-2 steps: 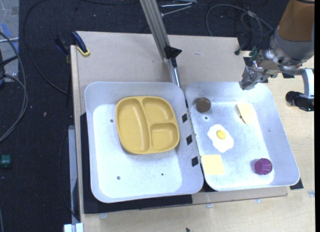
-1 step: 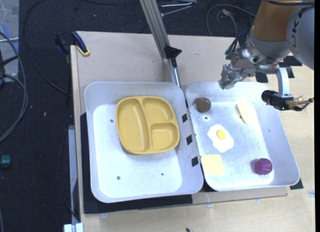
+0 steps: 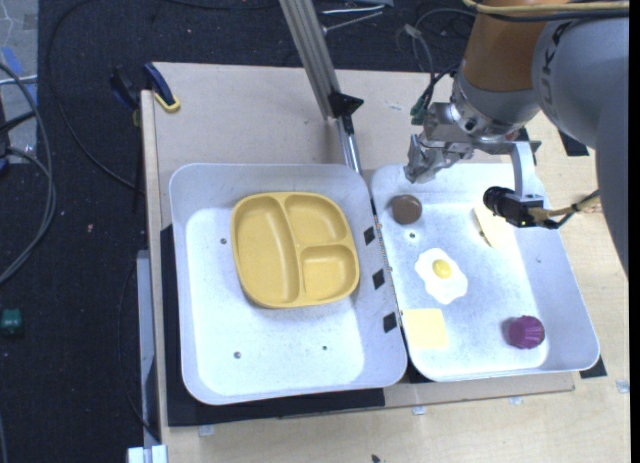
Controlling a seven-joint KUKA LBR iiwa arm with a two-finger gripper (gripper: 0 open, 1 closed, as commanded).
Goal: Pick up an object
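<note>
The fingers (image 3: 413, 174) of the gripper (image 3: 418, 171) look pressed together and empty, hanging just above the brown cookie (image 3: 405, 210), probably to grab it.

A wooden table (image 3: 250, 116) carried two shallow white bins side by side, the left bin (image 3: 200, 351) and the right bin (image 3: 570, 301). A yellow divided tray (image 3: 295, 249) lay in the left bin. A slanted metal pole (image 3: 310, 36) rose from the table's far side. Black cables (image 3: 80, 81) trailed over the dark floor (image 3: 70, 251) beyond the table.
</note>
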